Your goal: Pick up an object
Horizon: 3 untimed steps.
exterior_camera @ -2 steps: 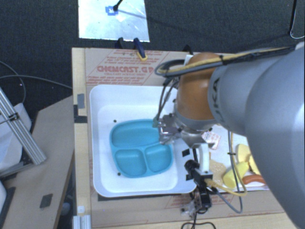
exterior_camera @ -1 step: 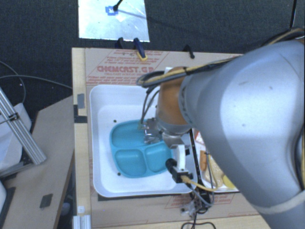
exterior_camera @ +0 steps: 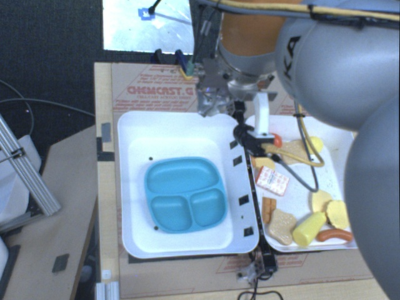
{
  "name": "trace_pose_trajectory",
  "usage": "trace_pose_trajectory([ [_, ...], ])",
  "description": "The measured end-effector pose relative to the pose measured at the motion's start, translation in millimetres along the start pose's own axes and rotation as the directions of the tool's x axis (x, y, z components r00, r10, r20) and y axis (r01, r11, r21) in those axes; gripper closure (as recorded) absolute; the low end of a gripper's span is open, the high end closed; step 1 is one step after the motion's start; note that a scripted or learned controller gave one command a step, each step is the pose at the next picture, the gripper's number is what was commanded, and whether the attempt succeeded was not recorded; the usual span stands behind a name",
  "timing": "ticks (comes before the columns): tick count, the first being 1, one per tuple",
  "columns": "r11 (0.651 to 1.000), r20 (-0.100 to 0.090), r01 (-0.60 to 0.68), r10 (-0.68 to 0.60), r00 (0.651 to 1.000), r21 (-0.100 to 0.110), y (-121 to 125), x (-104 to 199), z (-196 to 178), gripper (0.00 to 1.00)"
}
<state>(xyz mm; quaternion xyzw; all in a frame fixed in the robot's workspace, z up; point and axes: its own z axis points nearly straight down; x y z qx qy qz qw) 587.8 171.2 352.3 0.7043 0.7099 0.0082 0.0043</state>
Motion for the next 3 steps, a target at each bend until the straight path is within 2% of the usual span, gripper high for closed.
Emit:
trace_pose_trajectory([
  [1, 0.999, 0.008, -0.006, 0.006, 1.0, 0.031, -51.4, 20.1, 146.4, 1.0],
  [2, 1.0, 0.001, -0.001, 0.001, 1.0, 0.007, -3.4, 58.6, 56.8, 1.0],
  [3, 1.0, 0.003, -0.001, 0.001, 1.0, 0.01, 69.4, 62.1, 148.2, 1.0],
])
